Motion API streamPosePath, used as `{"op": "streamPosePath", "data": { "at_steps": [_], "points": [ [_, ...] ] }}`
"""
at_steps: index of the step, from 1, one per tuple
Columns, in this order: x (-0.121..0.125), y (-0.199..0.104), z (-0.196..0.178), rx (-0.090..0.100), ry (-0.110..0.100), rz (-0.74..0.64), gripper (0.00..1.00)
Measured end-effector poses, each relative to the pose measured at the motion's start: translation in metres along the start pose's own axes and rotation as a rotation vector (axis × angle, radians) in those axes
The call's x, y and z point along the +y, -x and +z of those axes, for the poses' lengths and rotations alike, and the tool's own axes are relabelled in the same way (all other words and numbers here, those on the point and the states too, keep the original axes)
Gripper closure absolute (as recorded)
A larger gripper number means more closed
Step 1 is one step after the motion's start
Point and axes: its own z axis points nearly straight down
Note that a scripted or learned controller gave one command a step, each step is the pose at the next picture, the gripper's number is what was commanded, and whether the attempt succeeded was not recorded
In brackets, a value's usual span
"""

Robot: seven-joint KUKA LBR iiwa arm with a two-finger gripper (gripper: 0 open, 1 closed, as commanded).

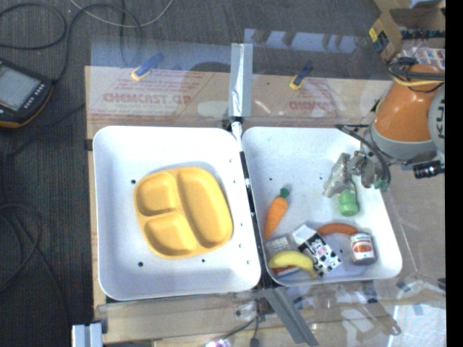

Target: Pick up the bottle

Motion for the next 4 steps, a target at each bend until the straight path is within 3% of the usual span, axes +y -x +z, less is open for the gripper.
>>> {"op": "streamPosePath", "data": {
  "at_steps": [1,2,3,4],
  "points": [
    [0.043,0.045,-0.032,0.005,-0.006,0.217,1.00],
    [0.020,0.040,-0.024,0.006,-0.007,-0.177,1.00],
    [0.037,0.023,-0.093,0.005,-0.004,-0.098,1.00],
    [-0.013,-0.032,-0.059,0.009,-0.007,-0.116,1.00]
  ]
}}
